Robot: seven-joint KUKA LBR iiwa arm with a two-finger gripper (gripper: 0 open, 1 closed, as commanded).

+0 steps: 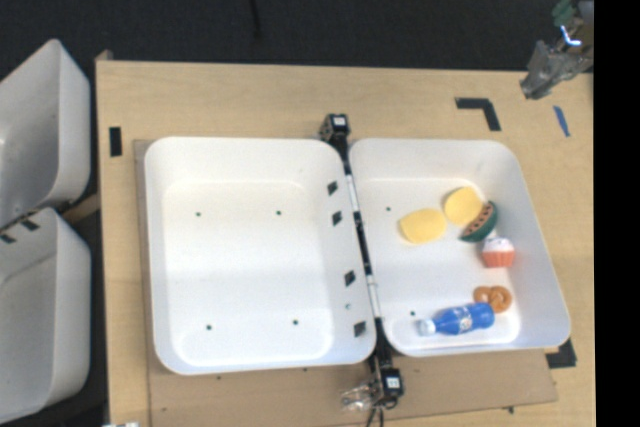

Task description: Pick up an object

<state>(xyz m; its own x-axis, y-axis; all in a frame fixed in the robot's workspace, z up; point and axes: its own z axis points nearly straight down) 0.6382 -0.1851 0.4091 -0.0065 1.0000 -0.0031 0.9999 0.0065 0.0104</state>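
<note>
The gripper [553,65] hangs at the far right, beyond the right bin [535,215]; whether it is wide or narrow cannot be told. Every candidate lies nearer and to its left: two yellow pieces [423,225], a watermelon slice [479,221], a small cake [498,253], a pretzel [493,296] and a blue bottle [458,320], long axis left-right.

We are seeing the tool [553,65] blurring at the right edge, its fingers too small to tell, and the table [300,100] being cropped below
</note>
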